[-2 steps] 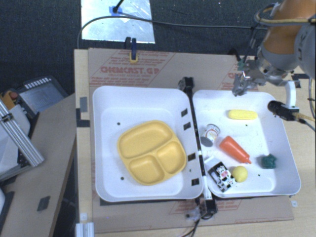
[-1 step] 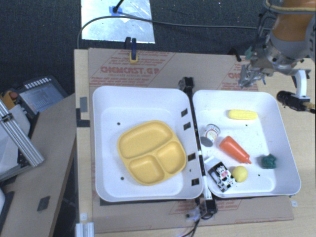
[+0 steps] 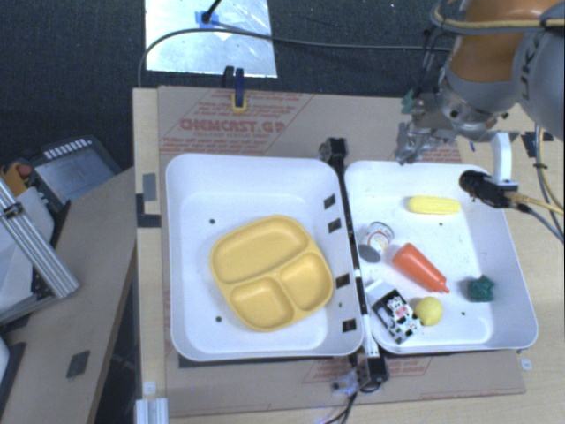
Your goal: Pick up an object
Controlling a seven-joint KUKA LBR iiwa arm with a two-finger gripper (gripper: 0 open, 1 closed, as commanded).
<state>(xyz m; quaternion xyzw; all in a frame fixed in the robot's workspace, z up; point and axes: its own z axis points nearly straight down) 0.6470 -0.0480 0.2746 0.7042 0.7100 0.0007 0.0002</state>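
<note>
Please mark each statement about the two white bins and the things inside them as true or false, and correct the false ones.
1. The yellow divided tray lies in the left bin. True.
2. The orange carrot lies in the left bin. False: it lies in the right bin.
3. The gripper holds the yellow corn. False: the corn lies on the bin floor, apart from the gripper, which is above the right bin's far edge.
4. A small dark green object lies near the right bin's right wall. True.
5. The yellow tray has three compartments. True.
</note>
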